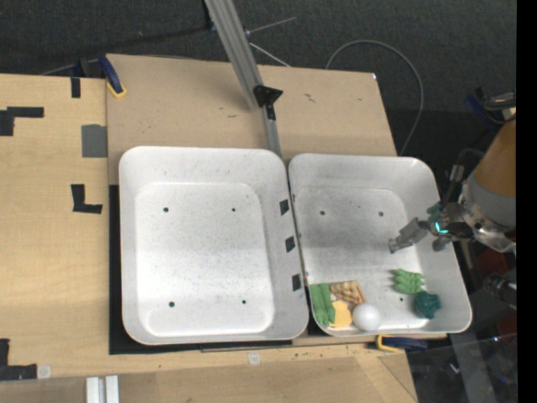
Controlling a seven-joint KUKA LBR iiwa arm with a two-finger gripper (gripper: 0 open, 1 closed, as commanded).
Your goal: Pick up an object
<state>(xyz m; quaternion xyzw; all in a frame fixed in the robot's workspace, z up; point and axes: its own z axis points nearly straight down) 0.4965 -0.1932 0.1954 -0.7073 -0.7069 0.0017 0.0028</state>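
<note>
A: Arm (495, 187) position first. Where is it?

B: It comes in at the right edge of the frame, about mid-height, grey with the orange band showing above the wrist. The gripper (409, 237) points left and slightly down, over the right side of the right bin (369, 170).

A: Is the pincer clenched or released?

B: I cannot tell; it is small and blurred at that end, with a teal light just behind it. Nothing is visible between its tips.

A: And the things to pick?

B: All in the lower part of the right bin. A light green toy (408, 280) lies just below the gripper, apart from it. A dark green lump (426, 303) sits just beside that toy, toward the lower right corner. Along the lower rim a white ball (366, 316) touches a tan patterned piece (346, 292), with a yellow piece (341, 314) and a green leafy piece (321, 300) at their left.

A: Any writing or labels?

B: None legible. The left bin (201, 162) shows only speckles and four small dark holes.
</note>
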